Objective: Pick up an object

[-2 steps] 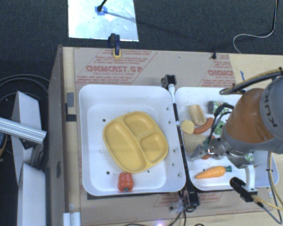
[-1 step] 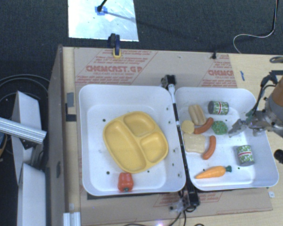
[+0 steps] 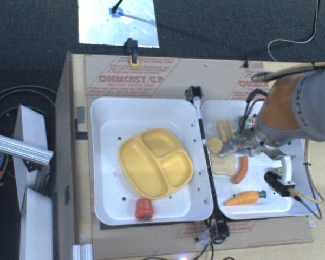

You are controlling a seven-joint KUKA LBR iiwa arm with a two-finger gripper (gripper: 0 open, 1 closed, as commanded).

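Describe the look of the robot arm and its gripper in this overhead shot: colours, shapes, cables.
The arm is a thick, rounded grey tube with a wide orange band above the wrist. Below the band comes a darker grey metal wrist section, ending in the gripper, a small silvery-grey assembly. Thin dark cables loop along the wrist beside the orange band. No lettering or markings are legible on it.

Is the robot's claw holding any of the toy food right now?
It cannot be told. The gripper sits low in the right bin, right by the bread slice and sausage, but nothing clearly shows between its fingers.
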